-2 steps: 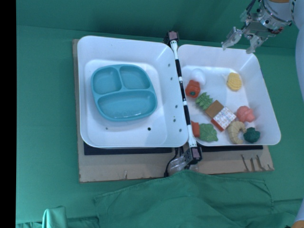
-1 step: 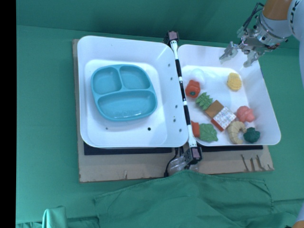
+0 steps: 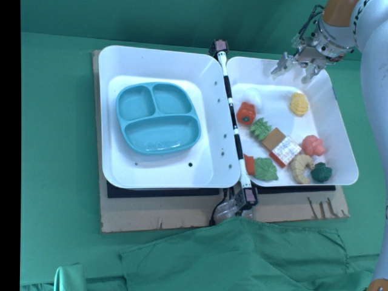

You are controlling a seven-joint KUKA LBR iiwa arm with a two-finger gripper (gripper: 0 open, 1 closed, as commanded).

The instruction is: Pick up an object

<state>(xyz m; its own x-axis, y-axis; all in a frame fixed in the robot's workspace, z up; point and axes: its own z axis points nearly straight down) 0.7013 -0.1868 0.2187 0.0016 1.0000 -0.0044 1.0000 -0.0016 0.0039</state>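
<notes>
Fingers point(image 3: 298, 65) open, above yellow corn toy point(image 3: 298, 103).

Two bins side by side at frame centre: left bin point(image 3: 115, 71) holding a divided plate point(image 3: 158, 117); right bin point(image 3: 339, 138) holding toy foods (clustered toward its lower half). Gripper point(image 3: 297, 67) above the right bin's upper edge, frame upper right.

Green cloth point(image 3: 54, 162) over bench, cardboard base point(image 3: 157, 220)
</notes>
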